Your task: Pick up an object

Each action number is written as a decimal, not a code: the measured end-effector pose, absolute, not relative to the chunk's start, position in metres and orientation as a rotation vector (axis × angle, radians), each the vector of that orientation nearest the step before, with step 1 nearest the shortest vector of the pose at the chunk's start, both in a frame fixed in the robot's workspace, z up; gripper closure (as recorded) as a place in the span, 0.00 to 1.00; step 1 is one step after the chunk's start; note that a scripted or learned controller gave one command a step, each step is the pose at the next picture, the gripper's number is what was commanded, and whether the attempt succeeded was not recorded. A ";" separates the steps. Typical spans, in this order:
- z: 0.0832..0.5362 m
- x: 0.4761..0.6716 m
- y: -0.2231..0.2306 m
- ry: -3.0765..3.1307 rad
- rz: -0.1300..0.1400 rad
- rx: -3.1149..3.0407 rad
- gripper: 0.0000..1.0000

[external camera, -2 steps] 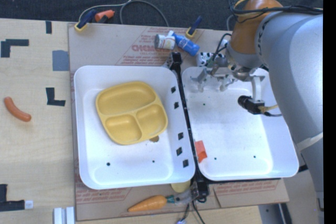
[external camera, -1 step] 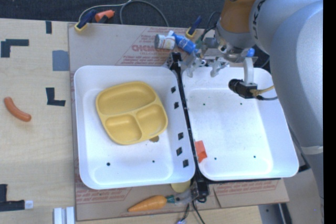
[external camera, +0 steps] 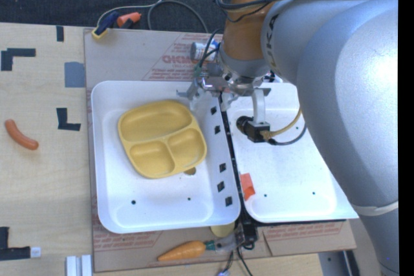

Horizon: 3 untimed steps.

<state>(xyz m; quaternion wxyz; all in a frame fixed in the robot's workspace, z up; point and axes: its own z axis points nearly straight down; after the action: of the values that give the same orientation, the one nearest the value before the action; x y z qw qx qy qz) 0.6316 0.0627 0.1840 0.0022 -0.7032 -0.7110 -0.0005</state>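
Gripper [external camera: 226,88] over divider between bins, near far edge; finger state: can't tell, wrist blocks view. Nothing visibly held. Yellow tray [external camera: 162,138] lies flat in left bin [external camera: 110,203], far half, likely target. Right bin [external camera: 291,203] under arm. Carrot [external camera: 183,251] outside, near bench edge.

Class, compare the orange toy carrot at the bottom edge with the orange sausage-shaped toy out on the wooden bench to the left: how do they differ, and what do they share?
The orange toy carrot tapers to a point and has a green stalk end; the orange sausage-shaped toy is evenly thick with rounded ends. The carrot lies nearly level on brown cardboard below the left white bin; the sausage lies slanted on pale wood. The sausage looks redder. Both lie outside the bins.
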 end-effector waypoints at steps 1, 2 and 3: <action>0.210 0.590 -0.043 -2.213 0.006 -2.233 0.00; 0.181 0.663 -0.120 -2.222 0.001 -2.228 0.00; 0.184 0.606 -0.026 -2.225 0.002 -2.210 0.00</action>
<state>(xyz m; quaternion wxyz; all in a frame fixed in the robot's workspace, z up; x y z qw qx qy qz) 0.6055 -0.0260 0.1842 0.0026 -0.7046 -0.7096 0.0008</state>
